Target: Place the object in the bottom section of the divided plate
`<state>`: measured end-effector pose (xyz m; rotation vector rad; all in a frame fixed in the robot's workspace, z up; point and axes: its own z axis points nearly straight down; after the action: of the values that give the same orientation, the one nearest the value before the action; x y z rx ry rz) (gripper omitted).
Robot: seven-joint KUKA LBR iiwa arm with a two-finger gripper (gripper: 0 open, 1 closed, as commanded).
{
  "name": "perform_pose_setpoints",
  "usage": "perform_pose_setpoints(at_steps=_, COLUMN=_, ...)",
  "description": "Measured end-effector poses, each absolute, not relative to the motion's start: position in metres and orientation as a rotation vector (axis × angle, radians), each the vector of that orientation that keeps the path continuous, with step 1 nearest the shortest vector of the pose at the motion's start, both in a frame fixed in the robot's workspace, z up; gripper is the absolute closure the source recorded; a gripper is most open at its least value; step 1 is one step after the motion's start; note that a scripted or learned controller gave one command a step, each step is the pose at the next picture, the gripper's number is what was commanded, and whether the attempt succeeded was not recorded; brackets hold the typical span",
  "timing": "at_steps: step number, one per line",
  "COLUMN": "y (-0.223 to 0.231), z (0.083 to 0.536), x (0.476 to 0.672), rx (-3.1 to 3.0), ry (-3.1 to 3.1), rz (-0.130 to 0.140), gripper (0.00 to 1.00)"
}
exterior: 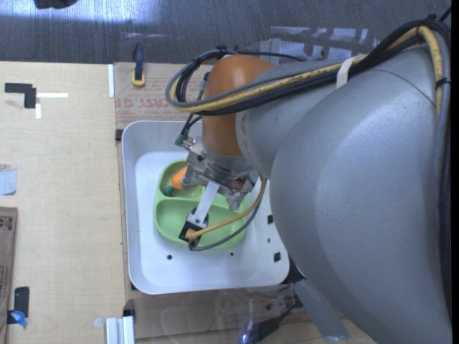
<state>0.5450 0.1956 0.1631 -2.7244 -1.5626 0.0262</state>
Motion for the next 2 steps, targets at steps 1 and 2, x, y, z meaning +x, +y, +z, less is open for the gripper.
perform_pose_setpoints(at_steps=1, y=0.1932, z=0.1693, x=0.5455, rx=-2.725, ry=-1.561, rz=0.038, gripper=1.0)
perform_pose_setpoints(at_steps=2, y=0.1932, z=0.1692, x=0.5454, rx=-2.725, ry=-1.561, rz=0.038, gripper=0.0)
